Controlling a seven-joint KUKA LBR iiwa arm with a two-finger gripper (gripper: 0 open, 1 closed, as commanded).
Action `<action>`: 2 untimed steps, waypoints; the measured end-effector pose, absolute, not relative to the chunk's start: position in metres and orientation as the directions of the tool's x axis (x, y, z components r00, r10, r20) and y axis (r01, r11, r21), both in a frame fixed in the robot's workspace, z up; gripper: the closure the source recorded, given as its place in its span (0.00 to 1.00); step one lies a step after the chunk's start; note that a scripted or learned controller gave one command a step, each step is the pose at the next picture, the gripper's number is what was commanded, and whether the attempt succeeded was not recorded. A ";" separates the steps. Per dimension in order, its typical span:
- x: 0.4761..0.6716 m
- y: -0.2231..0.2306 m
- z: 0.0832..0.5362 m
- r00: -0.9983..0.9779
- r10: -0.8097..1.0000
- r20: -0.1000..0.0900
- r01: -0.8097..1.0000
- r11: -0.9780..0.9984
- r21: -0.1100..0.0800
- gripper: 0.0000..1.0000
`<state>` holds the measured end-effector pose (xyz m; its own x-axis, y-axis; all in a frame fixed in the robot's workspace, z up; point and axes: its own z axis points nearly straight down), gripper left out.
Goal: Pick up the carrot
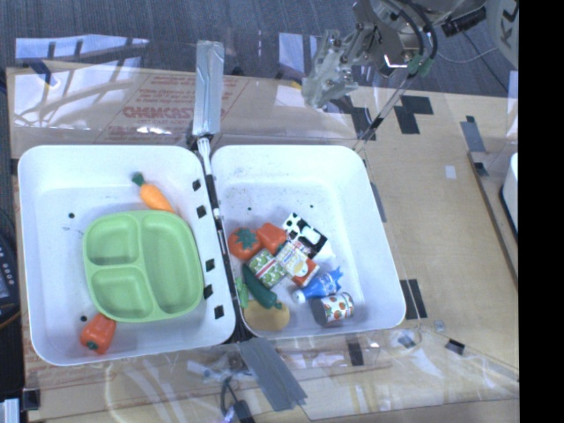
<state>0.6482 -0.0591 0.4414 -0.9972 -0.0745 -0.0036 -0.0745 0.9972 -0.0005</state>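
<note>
Two shallow white plastic bins are sitting side by side on the tabletop (441, 236), the left bin (35, 236) and the right bin (370, 210), both well below the end effector (328, 76), which is hovering over the tabletop past the right bin's far edge. It is holding nothing; whether it is open or closed, cannot tell (metal parts are blurring together).

One carrot (152, 195) is lying in the left bin, far down-left of the end effector: smooth orange taper with a small green top, just beside the far edge of one green tray (141, 264). The tray is glossy plastic, rounded, with three compartments. One orange-red pepper-like toy (98, 332) is sitting at the tray's near-left corner, farthest from the end effector.

A single cluster is piling up in the right bin, below the end effector: one black-and-white patterned carton (305, 233), one small printed can (335, 307), one blue pouch (322, 285), one orange-red rounded toy (244, 242), one tan rounded piece (267, 316), one dark green long piece (260, 291), and one printed box (282, 263) in the middle (items are overlapping, labels unreadable).
</note>
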 end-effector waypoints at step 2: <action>0.658 -0.124 0.442 -0.758 -0.652 -0.006 -0.652 0.758 -0.005 1.00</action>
